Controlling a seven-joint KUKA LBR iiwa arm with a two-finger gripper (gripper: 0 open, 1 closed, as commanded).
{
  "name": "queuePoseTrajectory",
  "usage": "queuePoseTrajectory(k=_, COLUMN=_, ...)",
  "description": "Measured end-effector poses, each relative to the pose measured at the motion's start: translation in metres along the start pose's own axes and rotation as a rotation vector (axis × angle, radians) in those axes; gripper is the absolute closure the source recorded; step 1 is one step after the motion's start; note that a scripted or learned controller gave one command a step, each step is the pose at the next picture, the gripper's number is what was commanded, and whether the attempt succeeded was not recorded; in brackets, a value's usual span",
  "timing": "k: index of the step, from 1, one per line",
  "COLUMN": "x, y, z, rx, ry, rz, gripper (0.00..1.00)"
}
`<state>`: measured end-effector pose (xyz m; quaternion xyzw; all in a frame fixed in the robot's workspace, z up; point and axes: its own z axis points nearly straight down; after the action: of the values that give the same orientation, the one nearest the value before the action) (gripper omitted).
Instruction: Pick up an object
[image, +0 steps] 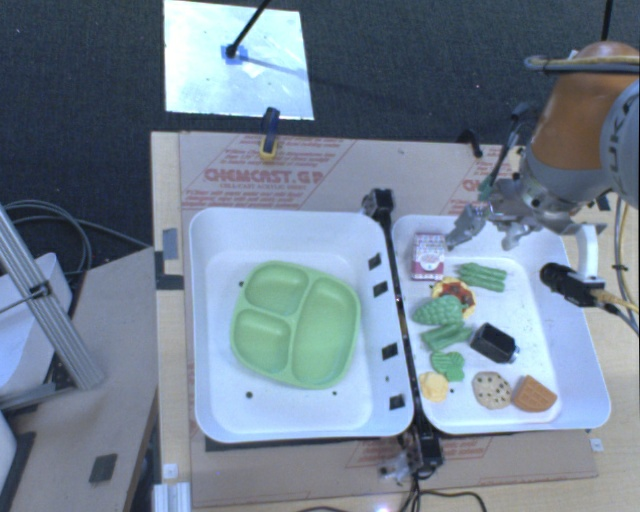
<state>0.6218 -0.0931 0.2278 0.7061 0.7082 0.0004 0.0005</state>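
The gripper is seen above the right bin's far edge, fingers spread and holding nothing, beside the red box.

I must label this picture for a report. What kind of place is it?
Probably a robot laboratory bench: a grey and orange arm reaches over two white bins, one holding toy food, with loose cables beside.

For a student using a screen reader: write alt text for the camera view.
The gripper hovers open above the right bin, near a small red box among toy foods. The left bin holds a green divided plate.
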Motion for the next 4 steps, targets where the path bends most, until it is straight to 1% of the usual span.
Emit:
queuePoseTrajectory(k=1, x=-0.112, y=-0.035, z=0.083, rx=0.009, ry=-0.004, rz=0.012, gripper=0.0)
queuePoseTrajectory(k=2, x=-0.073, y=0.045, z=0.147, rx=0.0, ry=0.002, rz=-0.005, gripper=0.0)
queuePoseTrajectory(k=3, x=-0.071, y=-0.076, z=0.142, rx=0.004, ry=0.001, rz=0.007, gripper=0.0)
queuePoseTrajectory(k=4, x=0.004, y=-0.086, z=0.144, rx=0.001, ry=0.003, rz=-0.005, gripper=0.0)
